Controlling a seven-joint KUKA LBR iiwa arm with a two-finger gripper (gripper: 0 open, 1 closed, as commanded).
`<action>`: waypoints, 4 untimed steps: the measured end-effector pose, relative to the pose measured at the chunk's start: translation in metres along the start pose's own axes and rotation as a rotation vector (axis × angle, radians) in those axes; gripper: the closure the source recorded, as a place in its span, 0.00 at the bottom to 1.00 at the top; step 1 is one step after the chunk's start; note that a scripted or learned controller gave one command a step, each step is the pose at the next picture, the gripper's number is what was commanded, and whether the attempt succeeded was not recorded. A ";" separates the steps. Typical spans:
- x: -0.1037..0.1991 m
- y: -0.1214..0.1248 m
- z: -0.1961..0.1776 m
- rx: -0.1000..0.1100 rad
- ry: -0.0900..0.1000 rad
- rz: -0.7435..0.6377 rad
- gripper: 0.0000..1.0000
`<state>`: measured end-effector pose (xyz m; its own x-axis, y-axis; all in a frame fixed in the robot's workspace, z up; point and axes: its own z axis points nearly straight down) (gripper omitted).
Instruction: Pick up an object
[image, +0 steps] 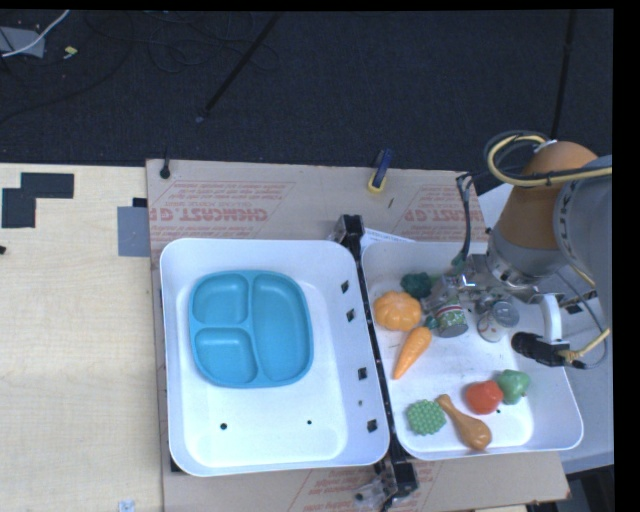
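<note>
While the grey two-finger gripper (452, 305), its opening impossible to judge, hangs low over the right white bin (560, 425), the orange plastic carrot (412, 352) lies just beside it, below the round orange fruit (397, 311).

The arm (560, 215) is running off the right edge, so its upper links are lying outside the frame. The gripper (452, 300) is sitting low over the right bin (560, 425), where metal parts and cables are crowding together; finger spacing is not resolving. A dark green item (417, 285) is lying partly under the gripper, its shape unclear. A small round grey-green object (451, 321) is sitting just below the gripper, too small to identify. The clamp (385, 487) at the bottom edge is being cut off by the frame.
</note>
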<state>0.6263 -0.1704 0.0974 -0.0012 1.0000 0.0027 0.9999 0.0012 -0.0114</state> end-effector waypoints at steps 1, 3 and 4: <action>0.002 0.000 0.013 -0.004 -0.001 0.000 0.00; 0.000 0.000 -0.058 -0.011 -0.003 0.001 1.00; 0.005 0.008 -0.105 -0.012 -0.003 0.000 1.00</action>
<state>0.6356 -0.1658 0.2025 -0.0014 1.0000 0.0000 1.0000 0.0014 0.0003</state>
